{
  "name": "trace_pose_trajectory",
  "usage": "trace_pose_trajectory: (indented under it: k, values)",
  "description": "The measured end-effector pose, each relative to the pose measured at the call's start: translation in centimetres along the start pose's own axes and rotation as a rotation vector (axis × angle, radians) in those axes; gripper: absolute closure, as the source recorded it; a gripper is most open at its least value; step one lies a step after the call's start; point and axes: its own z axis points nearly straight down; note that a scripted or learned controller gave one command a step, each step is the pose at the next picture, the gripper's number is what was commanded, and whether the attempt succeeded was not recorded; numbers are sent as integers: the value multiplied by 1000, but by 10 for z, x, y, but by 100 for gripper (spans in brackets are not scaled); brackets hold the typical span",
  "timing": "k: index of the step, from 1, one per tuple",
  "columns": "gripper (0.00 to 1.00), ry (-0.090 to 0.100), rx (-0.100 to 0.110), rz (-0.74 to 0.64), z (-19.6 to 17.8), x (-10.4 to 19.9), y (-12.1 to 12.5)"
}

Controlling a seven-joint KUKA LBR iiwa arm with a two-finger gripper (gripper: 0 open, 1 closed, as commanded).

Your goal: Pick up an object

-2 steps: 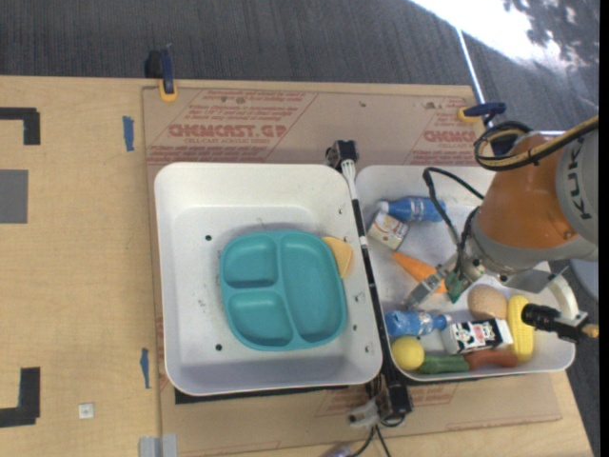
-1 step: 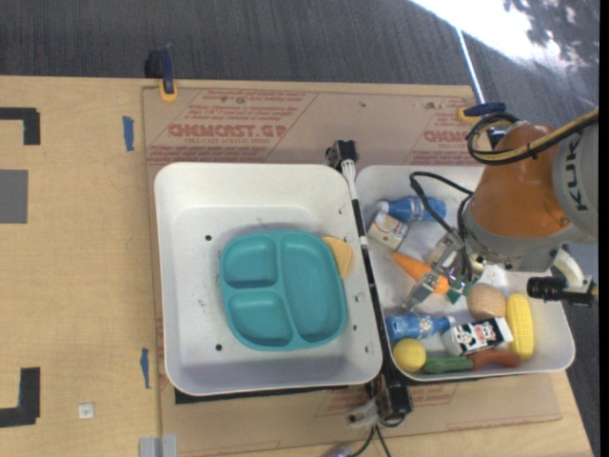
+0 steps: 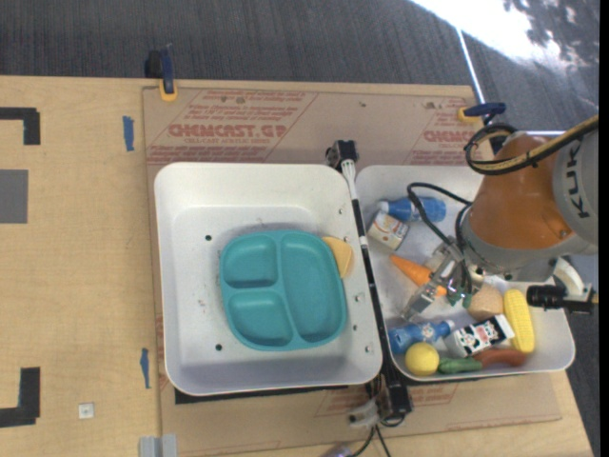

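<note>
Pale wood and a sheet of brown cardboard (image 3: pixel 285 127) lie under two white bins, and we work from the near edge back. Nearest us in the right bin (image 3: pixel 561 350) sit a yellow ball (image 3: pixel 422 357), a green and red piece (image 3: pixel 476 361) we take for toy vegetables, a small black-and-white carton (image 3: pixel 482 335) and a corn cob (image 3: pixel 519 320). Just behind them lies a blue bottle (image 3: pixel 419 333). Above it we see the gripper (image 3: pixel 433 291), lowered among the toys beside an orange carrot (image 3: pixel 413 271); its metal fingers look slightly parted, nothing clearly between them, though the clutter makes us unsure. Farther back rests a white bottle (image 3: pixel 387 227) with a blue piece (image 3: pixel 419 208) beside it. In the left bin (image 3: pixel 190 217) a teal divided plate (image 3: pixel 283 289) lies flat, a yellow slice (image 3: pixel 343 254) touching its far right corner. A blue clamp (image 3: pixel 482 112) grips the cardboard's far edge.
</note>
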Motion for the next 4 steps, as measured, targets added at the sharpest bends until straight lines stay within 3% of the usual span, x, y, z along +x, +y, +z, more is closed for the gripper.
trace_pose_trajectory:
  k: [1, 2, 3, 4]
  values:
    - [0, 0, 0, 0, 0, 0, 0]
    - [0, 2, 0, 549, 0, -1, 2]
    - [100, -4, -2, 551, -11, -3, 1]
    - [100, 7, 8, 866, -97, 0, 64]
